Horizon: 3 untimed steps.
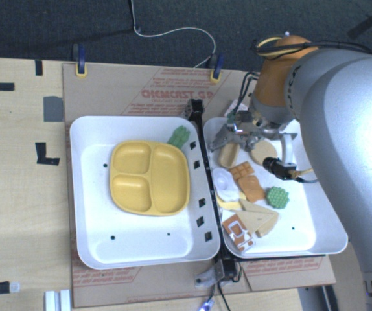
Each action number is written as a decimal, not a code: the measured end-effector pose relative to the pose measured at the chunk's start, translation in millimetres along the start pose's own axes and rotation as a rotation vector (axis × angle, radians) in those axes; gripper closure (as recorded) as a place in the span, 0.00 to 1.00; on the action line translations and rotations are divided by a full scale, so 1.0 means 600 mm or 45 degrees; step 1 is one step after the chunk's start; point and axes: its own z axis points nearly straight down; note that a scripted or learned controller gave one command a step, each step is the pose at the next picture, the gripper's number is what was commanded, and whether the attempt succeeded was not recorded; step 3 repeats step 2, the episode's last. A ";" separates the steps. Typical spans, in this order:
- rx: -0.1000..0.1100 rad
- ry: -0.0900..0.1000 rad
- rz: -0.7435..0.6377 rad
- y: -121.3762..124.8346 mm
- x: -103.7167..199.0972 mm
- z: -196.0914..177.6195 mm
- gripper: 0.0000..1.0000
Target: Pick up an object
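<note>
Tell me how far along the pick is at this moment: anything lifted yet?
Done: the arm has reached over the right bin, and the gripper sits low at its far end, beside a tan food piece. In hand: nothing visibly; whether it grips anything can't be told. Left: grasping and lifting. The waffle piece, green piece and wedge lie in the bin; the yellow plate sits in the left bin.

The light is bright and even, the white bins shine a little, and the arm beside them looks blurry.
</note>
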 end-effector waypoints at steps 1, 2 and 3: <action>-0.006 0.000 0.004 -0.002 0.001 -0.017 1.00; -0.008 0.005 0.004 -0.094 0.074 -0.173 1.00; -0.008 0.005 0.004 -0.094 0.074 -0.173 1.00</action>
